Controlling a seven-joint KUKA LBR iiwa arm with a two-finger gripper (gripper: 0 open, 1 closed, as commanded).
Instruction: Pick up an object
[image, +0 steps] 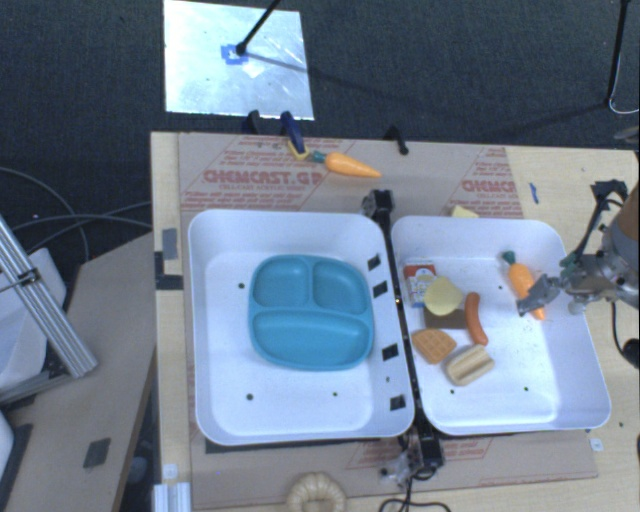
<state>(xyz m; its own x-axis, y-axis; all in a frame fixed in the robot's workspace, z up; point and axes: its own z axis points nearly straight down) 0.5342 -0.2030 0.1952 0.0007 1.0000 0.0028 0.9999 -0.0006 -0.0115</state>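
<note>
Carrot (519, 279) lies in right bin (578, 400).

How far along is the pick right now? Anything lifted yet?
Nothing looks lifted yet. The hand is low in the right bin, at the toy carrot by the far wall; a grip can't be confirmed. The sausage, cookie and bread roll lie untouched. Grasping and lifting remain.

One fixed camera looks down at a slant on both white bins (300, 225).
</note>
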